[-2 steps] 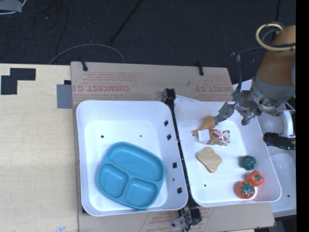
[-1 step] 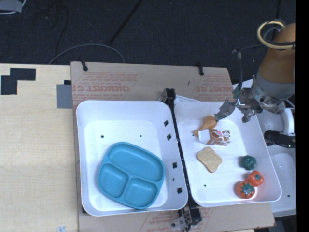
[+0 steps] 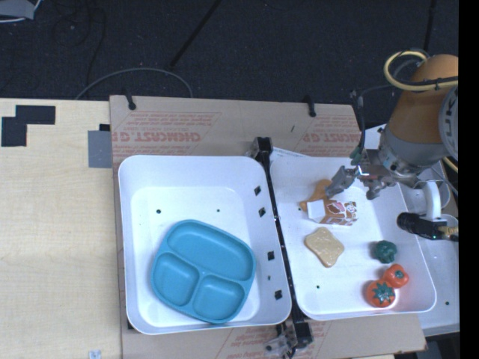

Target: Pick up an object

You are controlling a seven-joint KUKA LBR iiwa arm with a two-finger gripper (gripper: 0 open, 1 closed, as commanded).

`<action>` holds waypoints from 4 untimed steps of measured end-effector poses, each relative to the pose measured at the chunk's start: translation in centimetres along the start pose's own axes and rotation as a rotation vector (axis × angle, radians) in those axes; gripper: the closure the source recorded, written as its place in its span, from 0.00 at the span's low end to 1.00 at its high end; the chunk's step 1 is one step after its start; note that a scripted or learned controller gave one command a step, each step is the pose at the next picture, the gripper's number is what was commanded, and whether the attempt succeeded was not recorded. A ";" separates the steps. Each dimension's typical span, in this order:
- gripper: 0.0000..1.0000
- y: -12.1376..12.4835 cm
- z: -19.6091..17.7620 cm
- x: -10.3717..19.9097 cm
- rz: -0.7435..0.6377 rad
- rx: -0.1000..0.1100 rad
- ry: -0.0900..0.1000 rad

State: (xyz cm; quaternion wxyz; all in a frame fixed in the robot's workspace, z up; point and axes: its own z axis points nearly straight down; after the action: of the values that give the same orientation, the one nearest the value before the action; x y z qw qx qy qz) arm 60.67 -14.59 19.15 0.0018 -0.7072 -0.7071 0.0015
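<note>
- Right bin (image 3: 299,290) holds several small items. Closest to the gripper: a small carton (image 3: 338,212), white with brown print, lying on its side in the far half of the bin.
- An orange wedge (image 3: 320,191) touches the carton's far-left end; its shape is partly hidden by the carton.
- Tan bread-slice shape (image 3: 325,246) lies flat just near of the carton, apart from it.
- Dark green round piece (image 3: 385,251) sits to the right of the bread; two red tomato-like pieces (image 3: 397,277) (image 3: 380,294) with green tops lie just beside each other at the near-right corner.
- Gripper (image 3: 358,182) is low over the far part of the right bin, just above and to the right of the carton. Its two fingers are spread wide, one toward the left, one toward the right, with nothing between them. Whether a fingertip touches the carton cannot be told.
- Left bin (image 3: 142,178) holds a blue divided plate (image 3: 202,270), three compartments, lying in its near half.
- Both bins rest on a cardboard sheet (image 3: 224,129) with printed lettering, on a light wooden bench (image 3: 52,238). Dark floor with cables beyond the far edge.
</note>
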 end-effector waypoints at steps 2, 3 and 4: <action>0.00 1.4 7.4 -0.6 0.001 -0.024 -0.005; 1.00 1.7 6.3 -0.3 0.001 -0.027 0.002; 1.00 1.2 0.1 -0.2 -0.002 -0.006 -0.001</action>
State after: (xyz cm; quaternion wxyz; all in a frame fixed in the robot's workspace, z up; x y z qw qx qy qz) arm 61.90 -14.79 19.06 -0.0006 -0.7066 -0.7076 -0.0002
